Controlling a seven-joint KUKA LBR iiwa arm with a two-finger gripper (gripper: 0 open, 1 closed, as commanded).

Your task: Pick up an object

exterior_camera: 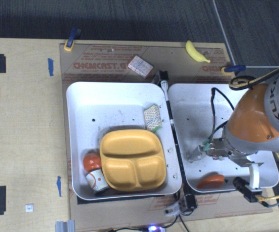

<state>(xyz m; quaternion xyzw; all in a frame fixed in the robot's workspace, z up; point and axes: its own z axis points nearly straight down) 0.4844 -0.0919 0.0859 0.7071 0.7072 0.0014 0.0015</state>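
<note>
Reaching in from the right, the grey arm [258,120] with its orange band hangs low over the right bin [188,100], and its gripper [202,151] sits down near the bin floor, roughly mid-bin. Whether the pincer is apart or together I cannot tell; the metal at the tip is too small and blurred to read, and nothing is visibly caught in it.

The closest candidate for the pick is the small red-orange object [211,181], lying flat against the near wall of the right bin, just below and slightly right of the gripper and apart from it. It looks low and rounded, so my guess is it will slip unless it is taken across its short width.

To do this step well, the tool probably needs to shift toward the near wall and centre over the red-orange object before it descends, with the closing line set across the narrow side. The wall is right beside it, so room for the outer side of the tool looks tight; a slightly inboard approach seems safer.

The left bin [76,129] holds 4 other things: a yellow compartment tray [132,158], a patterned packet [152,117] touching the tray's far edge, and a red ball [91,162] and a white-and-orange can [96,179] crowded by its left side.
</note>
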